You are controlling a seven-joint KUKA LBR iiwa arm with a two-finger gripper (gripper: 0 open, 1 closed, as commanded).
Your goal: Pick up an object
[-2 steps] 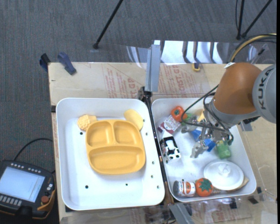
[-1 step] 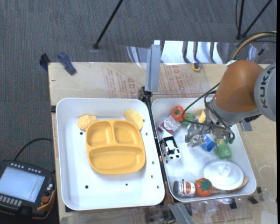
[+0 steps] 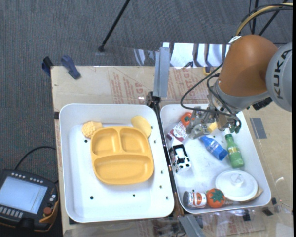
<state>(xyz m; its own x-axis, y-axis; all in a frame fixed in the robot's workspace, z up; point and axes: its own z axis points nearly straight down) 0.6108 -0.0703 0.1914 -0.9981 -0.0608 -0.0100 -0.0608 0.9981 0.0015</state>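
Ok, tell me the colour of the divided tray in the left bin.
Yellow-orange; the divided tray shows plainly in the camera view.

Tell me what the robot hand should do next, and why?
Probably go straight down a little. The metal two-finger gripper hangs over the right white bin, above the small red-and-white packet and beside the blue plastic bottle. Nothing shows between its fingers, so it likely needs to come lower before closing on anything.

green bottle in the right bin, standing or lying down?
Lying down. The green bottle rests flat on the right bin floor, showing its full length, cap end toward the tool, beside the blue bottle.
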